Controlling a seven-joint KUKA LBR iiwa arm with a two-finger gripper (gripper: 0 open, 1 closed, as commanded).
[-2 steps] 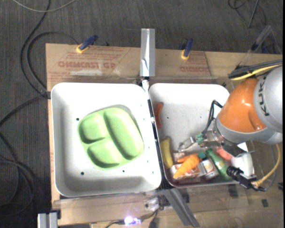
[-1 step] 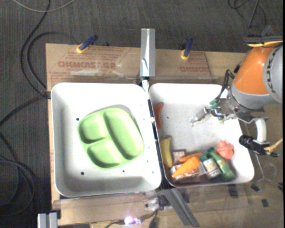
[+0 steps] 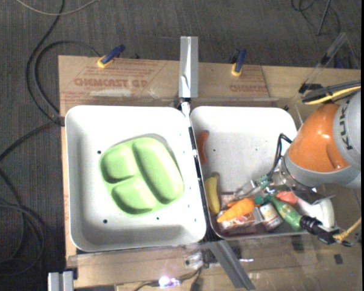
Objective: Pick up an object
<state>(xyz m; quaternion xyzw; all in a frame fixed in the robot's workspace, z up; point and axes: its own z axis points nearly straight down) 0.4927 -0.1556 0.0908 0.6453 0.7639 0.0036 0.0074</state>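
Observation:
The right bin [image 3: 242,132] holds a heap of small items in its near corner. A yellow banana [image 3: 212,193] lies by the divider, with an orange carrot [image 3: 238,209] beside it on a red-brown packet [image 3: 233,224]. Next to these are a small can [image 3: 268,216] and a green bottle [image 3: 289,213] with a dark cap. A thin orange-red item [image 3: 202,145] rests against the bin's left wall. My gripper [image 3: 262,187] is low over the heap, just above the carrot and can, below the orange band [image 3: 315,144]. Nothing is visibly held.
The left bin [image 3: 79,132] holds a green divided plate [image 3: 142,173]. A metal post [image 3: 188,71] stands behind the divider between the bins. A white object [image 3: 320,210] lies at the right bin's near right corner. Clamps and cables sit beyond the bench.

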